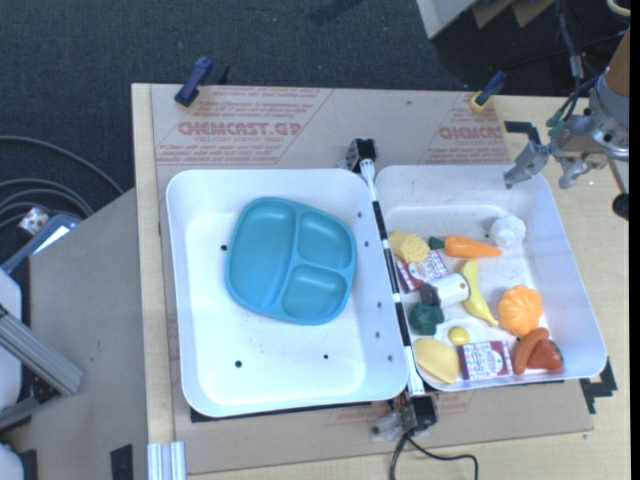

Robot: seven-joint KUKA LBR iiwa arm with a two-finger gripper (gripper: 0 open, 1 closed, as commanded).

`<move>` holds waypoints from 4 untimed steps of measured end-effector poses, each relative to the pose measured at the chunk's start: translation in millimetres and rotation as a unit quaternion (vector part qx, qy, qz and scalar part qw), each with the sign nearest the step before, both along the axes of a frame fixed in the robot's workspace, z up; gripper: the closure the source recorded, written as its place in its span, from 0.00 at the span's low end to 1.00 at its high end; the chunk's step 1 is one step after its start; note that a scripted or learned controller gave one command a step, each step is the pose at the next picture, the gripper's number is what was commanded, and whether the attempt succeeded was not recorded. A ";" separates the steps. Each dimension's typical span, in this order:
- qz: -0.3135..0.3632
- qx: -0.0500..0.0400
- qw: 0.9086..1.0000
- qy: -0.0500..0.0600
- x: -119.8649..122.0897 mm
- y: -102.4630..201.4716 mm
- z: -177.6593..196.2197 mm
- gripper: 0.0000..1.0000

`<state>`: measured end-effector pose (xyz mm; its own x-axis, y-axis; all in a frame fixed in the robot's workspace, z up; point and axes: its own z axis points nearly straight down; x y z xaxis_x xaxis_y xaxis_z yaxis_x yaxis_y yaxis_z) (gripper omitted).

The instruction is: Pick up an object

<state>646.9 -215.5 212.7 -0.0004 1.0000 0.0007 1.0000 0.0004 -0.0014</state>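
Because the task is only to pick up an object, the toys sit loose in the right-hand white bin (570, 268), heaped toward its near side where they can be reached from above. Among them are a toy carrot (470, 247), a yellow banana (478, 298), an orange pumpkin-like fruit (521, 310), a small white bottle (452, 289), a dark green piece (426, 316), a red-labelled carton (485, 359) and a pale lemon-shaped item (436, 359). A small white lump (507, 231) lies apart, nearer the far wall.

The left-hand white bin (200, 358) carries a blue divided plate (291, 260), probably as a drop spot. Both bins rest on a table (150, 268) covered with printed cardboard.

The claw (548, 164) hangs over the far right corner of the toy bin, fingers spread wide and holding nothing, well apart from the heap, likely poised before a descent.
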 end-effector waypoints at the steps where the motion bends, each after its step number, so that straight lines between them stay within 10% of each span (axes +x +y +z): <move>1: 0.000 0.000 1.000 0.001 0.7 15.6 -121.9 0.00; 3: 0.000 0.001 1.000 0.001 12.1 121.9 -127.9 0.00; 4: 0.000 0.000 1.000 0.000 -45.2 117.0 -128.3 0.00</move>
<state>601.7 -98.5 84.4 0.0004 1.0000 0.0008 1.0000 -0.0004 -0.0024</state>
